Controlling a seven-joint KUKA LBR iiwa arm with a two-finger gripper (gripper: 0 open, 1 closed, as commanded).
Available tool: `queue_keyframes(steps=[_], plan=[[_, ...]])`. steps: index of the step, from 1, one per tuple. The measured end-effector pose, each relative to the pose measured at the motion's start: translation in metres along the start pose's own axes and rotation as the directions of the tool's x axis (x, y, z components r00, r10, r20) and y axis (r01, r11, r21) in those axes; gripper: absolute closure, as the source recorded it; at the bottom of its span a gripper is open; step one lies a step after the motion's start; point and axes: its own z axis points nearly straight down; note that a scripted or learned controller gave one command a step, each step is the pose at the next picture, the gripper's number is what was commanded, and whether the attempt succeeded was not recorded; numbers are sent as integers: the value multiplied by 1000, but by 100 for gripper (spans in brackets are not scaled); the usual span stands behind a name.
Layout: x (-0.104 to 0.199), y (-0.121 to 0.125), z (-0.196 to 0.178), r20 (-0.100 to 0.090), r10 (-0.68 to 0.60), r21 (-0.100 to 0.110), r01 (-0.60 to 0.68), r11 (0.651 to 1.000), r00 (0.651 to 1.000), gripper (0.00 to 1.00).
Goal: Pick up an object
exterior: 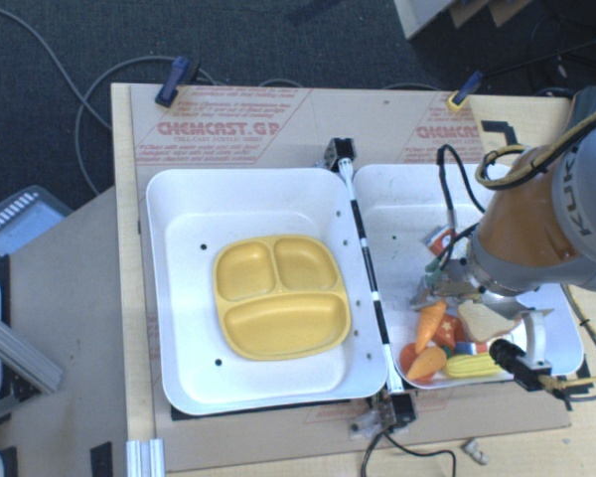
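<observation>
Camera view puts my attention on the toy carrot (430, 326), orange, lying tilted in the right bin (397, 207), towards its near side. I see it just under the gripper (439, 291), whose grey metal tip sits right at the carrot's far end. Whether the claw is open, closed or gripping, I cannot tell from up here; the wrist bulk hides that part.

Just near of the carrot I've got a round orange-red piece (424, 363), maybe a tomato or small fruit, and beside it to the right a yellow corn-like piece (474, 366). A pale beige chunk (485, 322) lies right of the carrot, partly under the arm (531, 232). A bit of red and white (440, 240) peeks out on the far side of the gripper.

The arm comes in from the right, its orange band over the right bin, with black cables looping around it.

Over in the left bin (179, 207) I see a yellow divided plate (280, 295), three compartments, sitting about in the middle. Both bins rest on a cardboard-covered bench (238, 122), with a blue clamp (174, 79) at its far-left edge.
</observation>
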Motion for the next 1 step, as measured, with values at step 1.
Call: queue_keyframes(steps=[1], plan=[[81, 34, -90, 0, -2, 1, 2, 1000, 1000, 100]])
